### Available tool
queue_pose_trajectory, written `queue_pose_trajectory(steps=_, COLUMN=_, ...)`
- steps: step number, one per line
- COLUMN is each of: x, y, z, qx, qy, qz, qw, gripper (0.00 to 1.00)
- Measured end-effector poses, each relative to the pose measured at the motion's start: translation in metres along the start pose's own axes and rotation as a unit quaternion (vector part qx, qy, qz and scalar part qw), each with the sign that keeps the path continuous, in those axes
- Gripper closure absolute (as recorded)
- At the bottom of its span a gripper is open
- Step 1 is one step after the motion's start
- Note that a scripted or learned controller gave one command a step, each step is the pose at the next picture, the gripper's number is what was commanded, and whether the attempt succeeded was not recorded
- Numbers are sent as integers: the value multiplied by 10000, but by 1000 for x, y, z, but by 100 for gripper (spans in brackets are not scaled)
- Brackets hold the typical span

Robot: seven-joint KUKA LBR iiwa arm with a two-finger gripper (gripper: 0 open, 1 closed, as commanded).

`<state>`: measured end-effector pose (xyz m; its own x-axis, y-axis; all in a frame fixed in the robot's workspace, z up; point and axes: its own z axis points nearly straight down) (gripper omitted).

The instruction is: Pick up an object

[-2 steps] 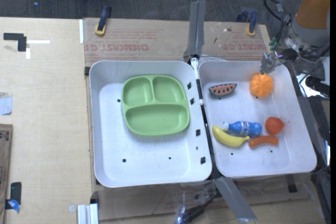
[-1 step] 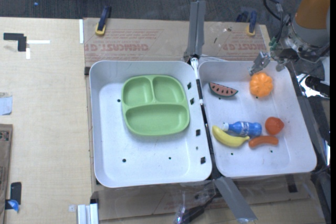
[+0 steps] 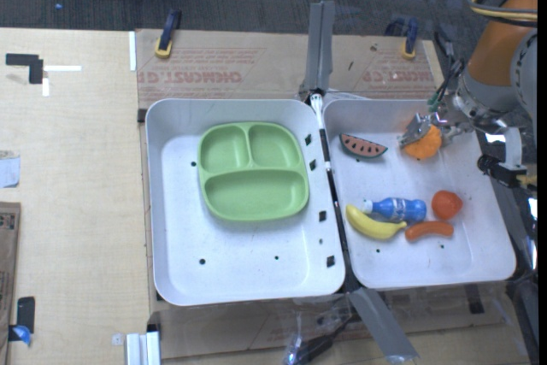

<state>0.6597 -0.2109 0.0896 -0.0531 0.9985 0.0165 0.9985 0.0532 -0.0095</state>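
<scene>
My gripper (image 3: 421,132) hangs over the back right part of the right bin (image 3: 479,269), shut on a small orange fruit-shaped toy (image 3: 425,146) that sits between its fingertips. On the bin floor lie a watermelon slice (image 3: 363,146), a blue bottle (image 3: 397,208), a yellow banana (image 3: 373,224), a round red-orange ball (image 3: 446,203) and an orange carrot-like piece (image 3: 430,230). The grey arm with its orange band (image 3: 500,55) comes in from the right.
The left bin (image 3: 171,261) holds a green divided plate (image 3: 253,172). A grey divider post (image 3: 320,47) stands between the bins at the back. Clamps (image 3: 167,34) hold the cardboard behind the bins.
</scene>
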Motion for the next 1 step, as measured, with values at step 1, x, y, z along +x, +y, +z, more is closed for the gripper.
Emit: queue_pose_trajectory(steps=1, x=-1, y=1, z=-11, qx=-17, qy=-32, qz=-10, qw=10000, gripper=100)
